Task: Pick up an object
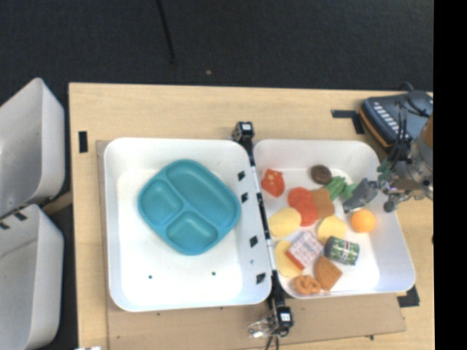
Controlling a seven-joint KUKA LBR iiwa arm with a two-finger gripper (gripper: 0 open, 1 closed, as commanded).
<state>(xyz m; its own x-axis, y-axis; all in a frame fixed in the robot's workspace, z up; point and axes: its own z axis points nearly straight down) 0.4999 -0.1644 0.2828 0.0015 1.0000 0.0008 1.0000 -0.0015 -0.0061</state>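
Orange (pixel 363 221) sits near the right bin's (pixel 398 272) right edge, nothing picked yet; can't tell how my gripper's (pixel 373 192) jaws stand.

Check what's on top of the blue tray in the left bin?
Nothing visible on the blue tray; all three compartments look bare. The bin floor beneath it is covered.

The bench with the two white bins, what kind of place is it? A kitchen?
Probably a robot test lab, not a kitchen. A robot arm's gripper reaches over the right bin of toy food, and the left bin holds a blue tray.
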